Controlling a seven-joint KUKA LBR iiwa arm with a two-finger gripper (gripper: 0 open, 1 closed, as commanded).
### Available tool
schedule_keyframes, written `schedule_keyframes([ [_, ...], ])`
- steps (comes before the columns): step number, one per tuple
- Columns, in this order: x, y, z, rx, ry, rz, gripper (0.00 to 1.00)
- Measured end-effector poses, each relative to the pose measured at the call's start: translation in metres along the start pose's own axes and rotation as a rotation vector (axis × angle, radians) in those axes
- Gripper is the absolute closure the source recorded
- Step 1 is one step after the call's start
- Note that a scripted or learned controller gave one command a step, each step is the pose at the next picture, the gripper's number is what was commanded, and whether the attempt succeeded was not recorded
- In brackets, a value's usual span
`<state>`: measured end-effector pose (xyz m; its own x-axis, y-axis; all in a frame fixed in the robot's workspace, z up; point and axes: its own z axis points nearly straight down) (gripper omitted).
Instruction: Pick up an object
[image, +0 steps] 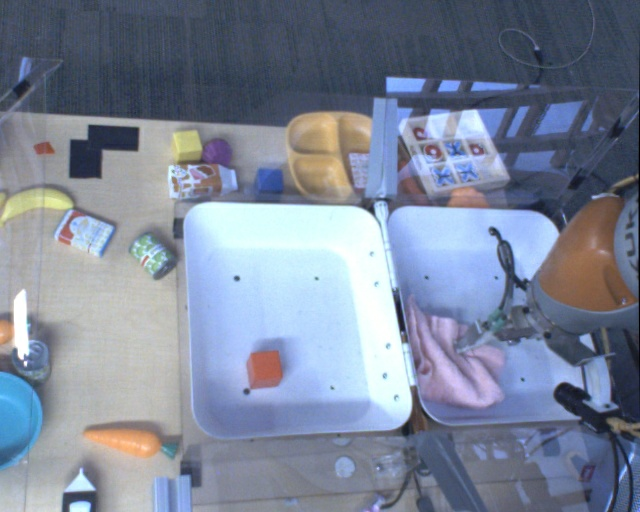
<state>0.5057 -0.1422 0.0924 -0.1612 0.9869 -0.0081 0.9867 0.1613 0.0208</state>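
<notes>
Thing in hand: the pink cloth (452, 360), a soft crumpled towel, lying in the right bin (450, 245) toward its 7 o'clock corner, against the wall it shares with the left bin (300, 240).
Handling, as I judge it: light and limp, no stiffness at all; it should sag and trail from whatever point is pinched. Not fragile, not slippery, the nap looks grippy. The risk is catching only a thin layer and having it slide free on the lift.
Where to take hold: a raised fold or ridge beats a flat edge. The bunched part at the cloth's 3 o'clock side, nearest the arm, looks thickest and easiest to reach.
Looks: pale rose, fuzzy, folded over itself in soft ridges, longer from 12 to 6 o'clock than across, rounded lump at the lower end.
Pincer: the pincer (487, 333) sits at the cloth's 2 o'clock edge, tips down at the fabric, seemingly touching it. From where I stand the tips are too small and blurred to say how wide they are apart, or whether any cloth is between them; I cannot tell.
Arm: grey body with the orange band (585, 262), reaching in from 3 o'clock over the right bin.
Other candidate: an orange-red cube (265, 369) in the left bin, toward its 7 o'clock area, well apart from the pincer; stiff, small, easy to square up on.
Desk: the desk (100, 290) at 9 o'clock carries a banana (35, 203) and a carrot (122, 440), both outside the bins.
</notes>
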Motion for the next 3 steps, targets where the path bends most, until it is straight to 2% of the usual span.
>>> schedule_keyframes([
  [1, 0.036, -0.006, 0.000, -0.002, -0.001, 0.021, 0.00],
  [2, 0.042, 0.064, 0.001, 0.001, 0.002, -0.203, 0.00],
  [3, 0.034, 0.018, 0.000, 0.000, 0.001, -0.266, 0.00],
])
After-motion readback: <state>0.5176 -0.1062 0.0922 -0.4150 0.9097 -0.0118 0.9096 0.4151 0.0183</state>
